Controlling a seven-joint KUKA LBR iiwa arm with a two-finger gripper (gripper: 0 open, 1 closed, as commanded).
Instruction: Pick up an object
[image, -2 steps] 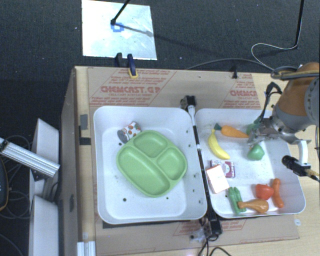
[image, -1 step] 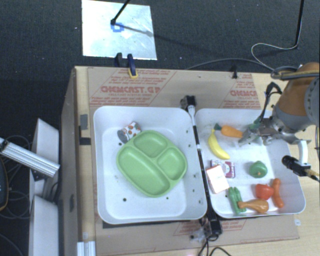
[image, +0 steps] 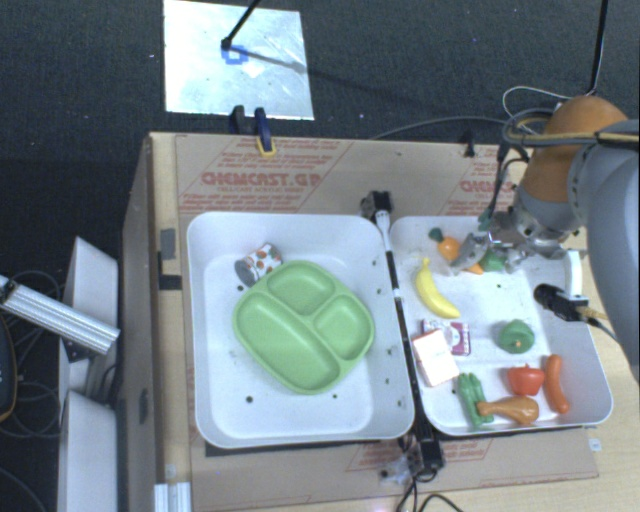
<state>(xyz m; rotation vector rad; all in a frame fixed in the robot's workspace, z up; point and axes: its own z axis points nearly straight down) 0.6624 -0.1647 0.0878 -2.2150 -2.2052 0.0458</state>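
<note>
Pincer (image: 484, 252) first: we see it low over the far end of the right bin (image: 590, 345), at the end of the grey arm (image: 600, 190) that comes in from the right. Whether it is apart, together or clamped on anything we cannot tell, for it is small and partly blurred against the toys under it.

Just beside it we see an orange fruit (image: 449, 247) with a green top, and a second orange-and-green piece (image: 490, 265) lies right under the tip; contact with either is unclear. Near these lies a banana (image: 435, 290). Toward the middle of that bin we find a small carton (image: 450, 335) and a pale card (image: 435, 358) touching it, with a green pepper (image: 515, 336) apart to the right. At the near end lie a tomato (image: 525, 379), a carrot (image: 556, 384), a drumstick (image: 510, 408) and a green pod (image: 470, 398).

We see a green divided plate (image: 303, 325) in the left bin (image: 215, 400), and a small tipped cup (image: 258, 264) just beyond it.
</note>
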